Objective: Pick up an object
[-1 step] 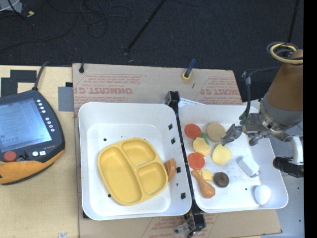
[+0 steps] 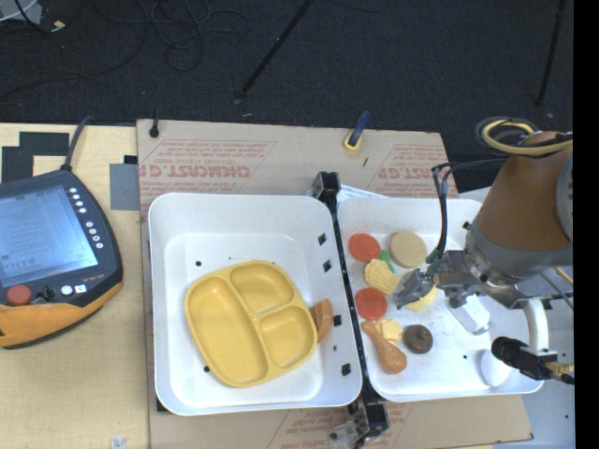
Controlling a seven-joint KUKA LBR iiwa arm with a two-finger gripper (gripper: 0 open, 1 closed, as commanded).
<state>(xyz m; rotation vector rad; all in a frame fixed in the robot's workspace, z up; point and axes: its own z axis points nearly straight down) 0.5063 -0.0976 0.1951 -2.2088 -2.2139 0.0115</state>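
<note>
Over the right-hand bin [image 2: 468, 382], near its centre, the tool [image 2: 415, 290] is lowered among the toy foods; whether its fingers are spread or pressed together cannot be told. A yellow piece [image 2: 423, 297] lies directly beneath the tool tip, touching or just under it, and appears the likeliest target. Nothing looks lifted, so the pick is judged not yet done: closing and raising remain. Just beside lie a ridged yellow piece [image 2: 381, 274], two red discs [image 2: 365, 246], a tan disc [image 2: 408, 248], a chocolate doughnut [image 2: 417, 339] and a drumstick [image 2: 386, 346]. The left bin [image 2: 178, 241] bears a yellow divided plate [image 2: 249, 321].
</note>
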